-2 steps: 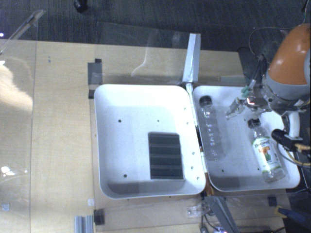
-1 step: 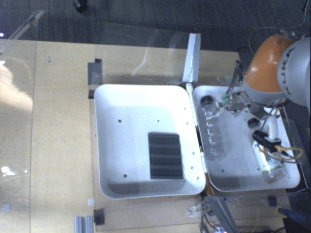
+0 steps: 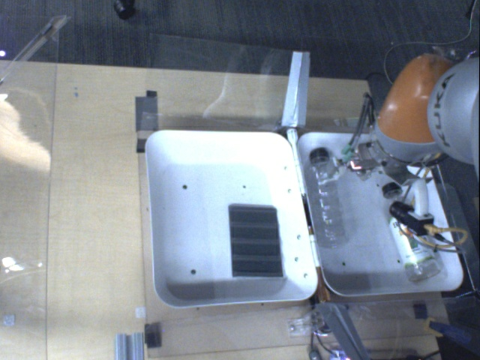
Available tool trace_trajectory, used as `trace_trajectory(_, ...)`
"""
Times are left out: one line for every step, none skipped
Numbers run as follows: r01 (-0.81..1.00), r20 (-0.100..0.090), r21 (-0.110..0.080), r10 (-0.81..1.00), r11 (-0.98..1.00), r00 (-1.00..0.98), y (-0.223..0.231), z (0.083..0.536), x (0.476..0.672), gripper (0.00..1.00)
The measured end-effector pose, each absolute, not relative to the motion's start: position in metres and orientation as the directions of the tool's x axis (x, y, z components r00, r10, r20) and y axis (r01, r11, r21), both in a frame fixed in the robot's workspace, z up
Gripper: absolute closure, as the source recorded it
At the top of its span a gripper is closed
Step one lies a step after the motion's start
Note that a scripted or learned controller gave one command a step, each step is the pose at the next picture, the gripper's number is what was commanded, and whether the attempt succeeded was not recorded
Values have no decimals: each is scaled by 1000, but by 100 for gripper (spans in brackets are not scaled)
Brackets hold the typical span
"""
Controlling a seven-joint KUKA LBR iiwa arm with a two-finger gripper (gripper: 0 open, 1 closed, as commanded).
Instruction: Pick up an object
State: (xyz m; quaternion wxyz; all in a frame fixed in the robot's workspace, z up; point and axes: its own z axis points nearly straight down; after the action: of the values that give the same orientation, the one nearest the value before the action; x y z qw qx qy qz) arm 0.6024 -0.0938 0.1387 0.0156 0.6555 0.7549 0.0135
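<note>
From where I stood, the wooden bench (image 3: 82,201) carried the two shallow white bins side by side, their inner walls nearly touching. The left bin (image 3: 187,223) held a black ribbed pad (image 3: 255,240), a flat rectangle with grooves running across it. It lay on the floor of the bin toward the near right corner, square to the walls and apart from them. The right bin (image 3: 367,238) held a clear bottle (image 3: 328,201) lying on its side along the left wall, its dark cap pointing to the far end. It was see-through enough that its outline half vanished against the pale floor. The grey arm (image 3: 454,111) came in from the right over that bin's far right corner, and its orange band (image 3: 409,100) bulged above the wrist. The gripper (image 3: 358,162) hung low over the far part of the right bin, just beside the capped end of the bottle and to its right. I could not make out whether it touched the bottle. The wrist and its fittings crowded the spot, so I could not tell whether the gripper was spread or pressed together, and I saw no object clearly held in it. The pad in the other bin lay well apart from the gripper.
</note>
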Motion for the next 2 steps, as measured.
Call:
trace_trajectory(983, -6, 12, 983, 186, -186, -155, 154, 629, 0)
trace_trajectory(938, -5, 9, 938, 346, -346, -145, 119, 604, 0)
